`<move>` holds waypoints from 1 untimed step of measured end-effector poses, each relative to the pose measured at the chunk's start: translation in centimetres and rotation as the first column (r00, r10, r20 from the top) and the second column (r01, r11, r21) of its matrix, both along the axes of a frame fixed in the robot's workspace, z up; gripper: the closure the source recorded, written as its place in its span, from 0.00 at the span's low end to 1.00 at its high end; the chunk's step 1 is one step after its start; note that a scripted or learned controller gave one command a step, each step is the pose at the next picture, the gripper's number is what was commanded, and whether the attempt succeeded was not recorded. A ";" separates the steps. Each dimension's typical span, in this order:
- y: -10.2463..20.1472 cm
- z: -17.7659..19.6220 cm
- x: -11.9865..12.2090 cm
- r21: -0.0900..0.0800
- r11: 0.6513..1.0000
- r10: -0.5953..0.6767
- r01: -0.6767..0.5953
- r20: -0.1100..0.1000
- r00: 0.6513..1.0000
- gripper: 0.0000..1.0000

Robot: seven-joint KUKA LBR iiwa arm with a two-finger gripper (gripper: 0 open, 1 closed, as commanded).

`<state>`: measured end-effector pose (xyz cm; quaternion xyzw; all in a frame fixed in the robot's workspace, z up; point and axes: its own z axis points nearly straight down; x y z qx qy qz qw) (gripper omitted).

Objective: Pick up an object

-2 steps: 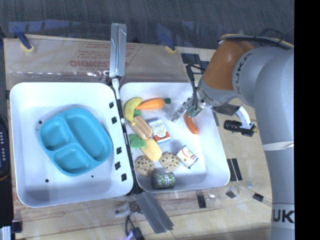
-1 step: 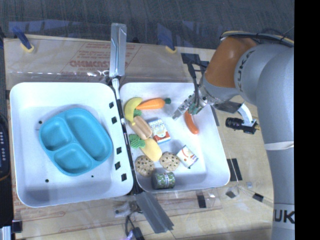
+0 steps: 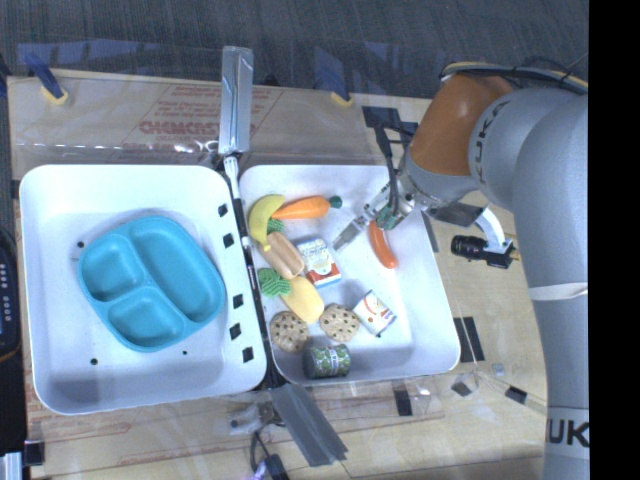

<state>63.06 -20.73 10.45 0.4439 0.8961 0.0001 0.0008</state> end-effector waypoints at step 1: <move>4.5 -1.1 1.6 -0.001 0.998 -0.069 0.069 0.001 0.998 0.00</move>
